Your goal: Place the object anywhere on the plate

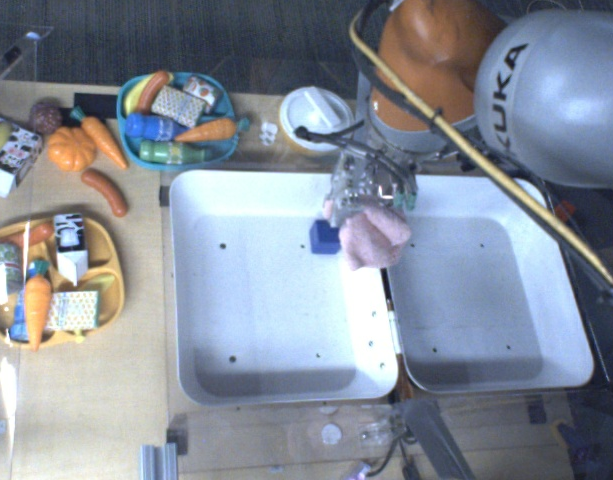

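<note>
My gripper [369, 206] hangs over the seam between the two white bins, near their far edge. Its fingers are shut on the top of a soft pink object [376, 238], which dangles below them above the left bin's right rim. A small blue block [324, 238] lies on the floor of the left bin [246, 308], just left of the pink object. A round white plate [316, 118] rests on the bench behind the left bin, left of the arm's orange band.
The right bin [486, 308] lies under the arm. A blue dish [176, 120] of toy food sits at the back left, a yellow tray [56, 283] of toys at the left edge. Loose toy vegetables [86, 153] lie between them.
</note>
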